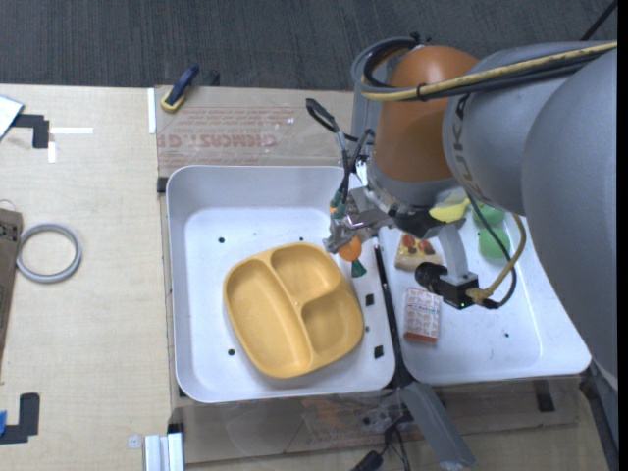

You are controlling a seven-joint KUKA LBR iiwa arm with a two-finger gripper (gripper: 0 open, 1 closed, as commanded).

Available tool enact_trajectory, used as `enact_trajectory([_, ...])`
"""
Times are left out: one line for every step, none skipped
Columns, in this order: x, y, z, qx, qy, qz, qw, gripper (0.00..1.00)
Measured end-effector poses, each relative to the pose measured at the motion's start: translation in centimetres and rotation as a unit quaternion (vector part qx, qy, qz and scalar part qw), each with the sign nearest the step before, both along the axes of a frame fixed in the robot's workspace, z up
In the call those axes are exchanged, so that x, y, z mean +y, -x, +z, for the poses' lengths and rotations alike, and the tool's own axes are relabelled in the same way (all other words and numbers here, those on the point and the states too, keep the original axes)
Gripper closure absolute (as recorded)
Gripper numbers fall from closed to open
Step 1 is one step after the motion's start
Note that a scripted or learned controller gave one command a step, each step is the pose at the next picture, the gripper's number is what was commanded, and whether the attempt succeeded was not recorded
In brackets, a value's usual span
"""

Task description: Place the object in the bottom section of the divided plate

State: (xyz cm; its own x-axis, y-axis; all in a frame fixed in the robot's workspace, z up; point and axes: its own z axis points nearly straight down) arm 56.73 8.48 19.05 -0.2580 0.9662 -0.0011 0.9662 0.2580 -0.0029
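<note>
A roll of tape [46, 252] lay flat on the bench [88, 361] at the far left, well apart from the bins. Farther back, a blue-and-yellow tool [180, 87] rested near the top edge of a sheet of cardboard [245, 130].

The left bin [191, 263] held a yellow divided plate [294, 307], turned at an angle, with one long section along its left side and two smaller sections on its right. All three sections showed bare yellow. The plate sat toward the lower middle of the bin, apart from its walls.

Just beyond the plate's upper right rim, the gripper [347, 235] hung over the left bin near the wall shared by the two bins. A small orange object [350, 251] sat right at its tip, beside the plate's rim and outside the plate. Whether the fingers were clamped on it or merely close to it could not be told, and their spread could not be made out either.

The grey arm [540, 145], with its orange band [422, 116], crossed above the right bin [520, 351]. In that bin lay a slice of toy pizza [414, 252], a small red-and-white packet [423, 315] below it, a yellow piece [449, 209] partly under the arm, and a green item [492, 234] farther right.
</note>
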Motion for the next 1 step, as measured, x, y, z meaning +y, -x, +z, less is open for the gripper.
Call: enact_trajectory([3.57, 3.67, -7.55, -0.004, -0.0007, -0.091, 0.9958, 1.0])
